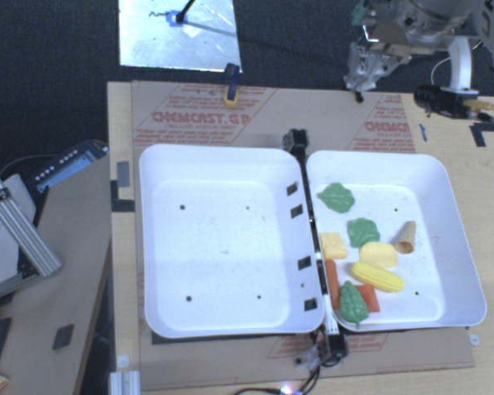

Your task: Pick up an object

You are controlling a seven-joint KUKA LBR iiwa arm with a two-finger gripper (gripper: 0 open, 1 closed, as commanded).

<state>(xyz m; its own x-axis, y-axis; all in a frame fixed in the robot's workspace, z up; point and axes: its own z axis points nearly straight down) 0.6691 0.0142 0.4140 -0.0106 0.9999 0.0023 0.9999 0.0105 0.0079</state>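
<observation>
This looks like a robotics lab or test cell, not a home or shop. Two shallow white bins (230,245) sit side by side on a plywood board (198,113) stencilled with red lettering, over dark carpet (49,56), with a grey robot arm (420,6) and loose cables at the far right. An aluminium framing rail (16,229) leans at the left, and a shiny metal sheet (179,23) lies on the floor beyond the board.
</observation>
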